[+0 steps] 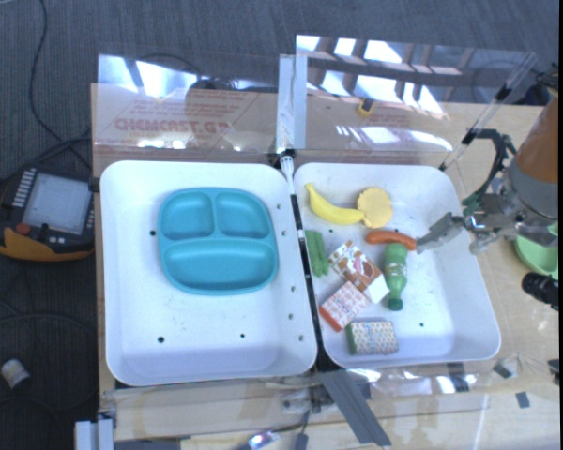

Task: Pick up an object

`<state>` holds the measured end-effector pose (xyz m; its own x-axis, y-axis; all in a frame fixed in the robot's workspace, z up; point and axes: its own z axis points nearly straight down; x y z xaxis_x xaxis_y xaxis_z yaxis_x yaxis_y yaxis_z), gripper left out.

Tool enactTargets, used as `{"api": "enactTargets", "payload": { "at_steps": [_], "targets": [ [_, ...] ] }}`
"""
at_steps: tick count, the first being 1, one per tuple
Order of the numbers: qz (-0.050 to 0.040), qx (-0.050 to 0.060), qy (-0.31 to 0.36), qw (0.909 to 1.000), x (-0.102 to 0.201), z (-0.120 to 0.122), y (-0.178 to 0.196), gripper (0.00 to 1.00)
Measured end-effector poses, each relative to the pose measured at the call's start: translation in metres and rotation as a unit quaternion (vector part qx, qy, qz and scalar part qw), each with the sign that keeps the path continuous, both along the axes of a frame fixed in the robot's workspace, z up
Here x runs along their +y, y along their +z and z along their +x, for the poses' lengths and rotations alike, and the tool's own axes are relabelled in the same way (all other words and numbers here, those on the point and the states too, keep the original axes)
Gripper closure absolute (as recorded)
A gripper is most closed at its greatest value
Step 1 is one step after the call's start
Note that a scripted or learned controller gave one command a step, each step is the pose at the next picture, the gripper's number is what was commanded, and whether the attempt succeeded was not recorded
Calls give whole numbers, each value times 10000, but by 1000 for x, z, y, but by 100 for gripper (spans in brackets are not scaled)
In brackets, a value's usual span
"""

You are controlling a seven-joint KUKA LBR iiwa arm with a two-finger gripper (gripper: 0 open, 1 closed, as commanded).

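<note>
My gripper (462,236) hangs over the right side of the right bin (469,322), reaching in from the right. It is open, with one grey finger (437,233) slanting toward the orange carrot (389,238) and nothing between the fingers. In the bin, left of the gripper, lie a green bottle (395,276), a yellow banana (332,208), a yellow round piece (375,206), a green pickle (316,252), two snack packets (355,263) (342,305) and a speckled block (372,337).
The left bin (131,326) holds a blue divided plate (216,240). A clear panel stands behind both bins. A green bowl (540,251) sits on the bench to the right of the arm. A handheld controller (42,214) lies on the floor at left.
</note>
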<state>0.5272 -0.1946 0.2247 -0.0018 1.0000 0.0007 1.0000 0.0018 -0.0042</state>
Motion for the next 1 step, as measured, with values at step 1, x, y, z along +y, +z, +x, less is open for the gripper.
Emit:
{"api": "enactTargets", "payload": {
  "at_steps": [1],
  "targets": [
    [-16, -6, -156, 9999, -13, -15, 96, 0]
  ]
}}
